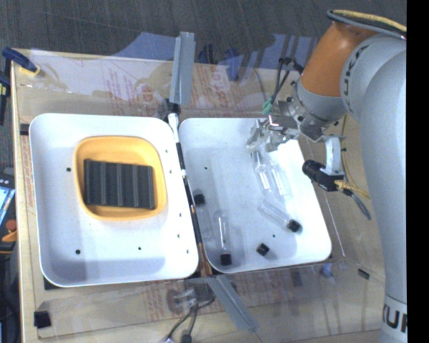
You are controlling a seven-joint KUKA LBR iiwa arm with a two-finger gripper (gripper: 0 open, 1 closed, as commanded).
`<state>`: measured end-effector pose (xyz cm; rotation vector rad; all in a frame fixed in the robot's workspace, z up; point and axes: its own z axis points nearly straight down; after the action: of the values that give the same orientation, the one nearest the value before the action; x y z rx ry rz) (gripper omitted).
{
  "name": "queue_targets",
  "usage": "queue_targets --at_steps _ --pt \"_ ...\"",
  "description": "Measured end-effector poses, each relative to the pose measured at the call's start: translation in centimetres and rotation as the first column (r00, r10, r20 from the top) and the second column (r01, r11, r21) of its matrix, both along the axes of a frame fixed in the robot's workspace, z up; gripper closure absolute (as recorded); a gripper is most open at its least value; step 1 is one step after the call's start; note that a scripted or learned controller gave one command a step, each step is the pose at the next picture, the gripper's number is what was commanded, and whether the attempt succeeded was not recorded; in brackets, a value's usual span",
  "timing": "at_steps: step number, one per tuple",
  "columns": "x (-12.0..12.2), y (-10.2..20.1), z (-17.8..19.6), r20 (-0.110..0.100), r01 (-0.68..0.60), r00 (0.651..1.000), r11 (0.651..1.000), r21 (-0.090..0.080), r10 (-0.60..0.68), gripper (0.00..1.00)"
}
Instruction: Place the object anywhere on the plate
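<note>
Hovering over the right white bin (311,245), the tool (266,143), its grip impossible to judge, risks slipping off the clear plastic tubes (273,181), well apart from the yellow plate (119,148).

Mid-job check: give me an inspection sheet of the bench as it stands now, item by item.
Surface: two shallow white bins, left bin, right bin.
Job's things: yellow plate with dark ribbed insert in left bin; clear plastic tubes with black caps lying in right bin.
Clutter: small black cap loose in right bin.
Grippers: gripper over right bin's upper part.
Cables: green wire near wrist.
Surroundings: blue clamp at bench corner.
</note>
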<state>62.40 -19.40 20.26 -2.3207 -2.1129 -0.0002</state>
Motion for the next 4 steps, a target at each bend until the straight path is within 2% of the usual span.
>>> queue_targets --at_steps 1,2,3,4 --pt "-1.2 6.9 2.2 -0.002 -0.073 0.997 0.997 -0.001 0.073 1.0" --pt "-1.4 11.1 -0.5 -0.002 -0.243 0.97 0.97 -0.001 0.243 1.0" --pt "-0.3 15.0 0.5 0.0 -0.508 0.861 0.861 -0.002 0.508 1.0" --pt "-0.3 14.9 0.5 0.0 -0.507 0.862 0.862 -0.002 0.507 0.0"
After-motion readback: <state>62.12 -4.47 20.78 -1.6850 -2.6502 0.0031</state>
